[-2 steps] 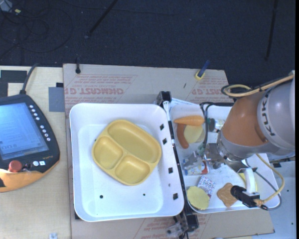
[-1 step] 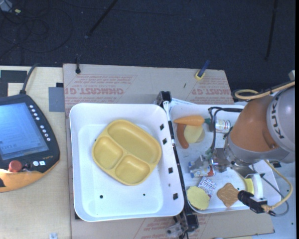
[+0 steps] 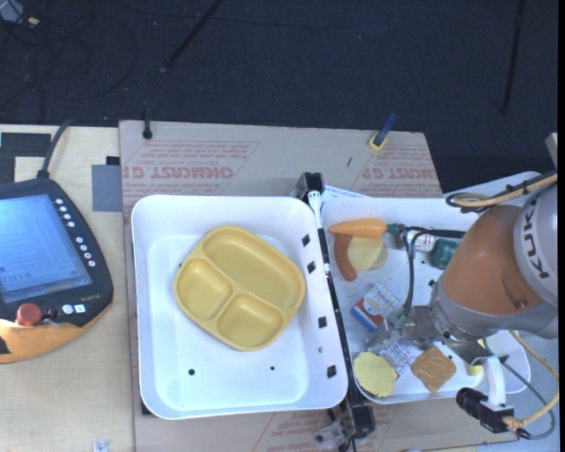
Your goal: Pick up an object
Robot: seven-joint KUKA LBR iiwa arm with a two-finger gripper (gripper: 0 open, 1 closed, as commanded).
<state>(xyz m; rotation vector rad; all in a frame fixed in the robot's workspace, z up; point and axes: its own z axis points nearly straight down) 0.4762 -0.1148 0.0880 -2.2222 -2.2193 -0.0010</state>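
Toy food clutters the right bin, largely hidden beneath the arm; finger state indiscernible.

A yellow divided plate lies in the left bin. The arm reaches over the right bin, where a carrot, a toast piece and a yellow disc lie

- The left bin beside me looks like smooth white plastic with a soft sheen.
- The yellow divided plate in it is matt plastic.
- The cardboard sheet under both bins is dull brown and printed.
- My orange band is glossy.
- The table looks like pale matt wood.
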